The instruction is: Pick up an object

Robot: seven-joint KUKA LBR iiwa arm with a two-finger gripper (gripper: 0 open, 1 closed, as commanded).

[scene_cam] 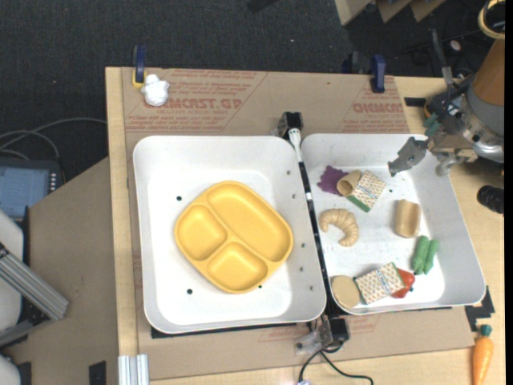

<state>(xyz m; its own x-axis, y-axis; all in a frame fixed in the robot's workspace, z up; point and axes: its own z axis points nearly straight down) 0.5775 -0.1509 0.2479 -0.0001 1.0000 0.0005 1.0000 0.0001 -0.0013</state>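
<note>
Our claw (418,155) hangs over the upper right corner of the right bin (457,287), with nothing between its fingers that we can see; how wide they stand we cannot tell, because the pale metal parts blur into the white floor. The pickable things all lie in that bin: a croissant (341,224) near the divider, a purple scrap (329,180) and a small patterned block (367,188) above it, a tan cylinder (407,218) close below the claw, a green piece (424,254) by the right wall, and a second block (380,282) beside a tan disc (345,291) at the bottom. The left bin (156,295) bears a yellow tray (232,236).

We judge the main risk to be crowding. The upper block touches the scrap and a small tan roll, so a descent there could nudge neighbours or close on two things. The cylinder could roll away from closing fingers. The green piece sits near the wall, which could block a finger.

The arm is cut off at the frame's right edge, and the red bit by the lower block is too small to name.
</note>
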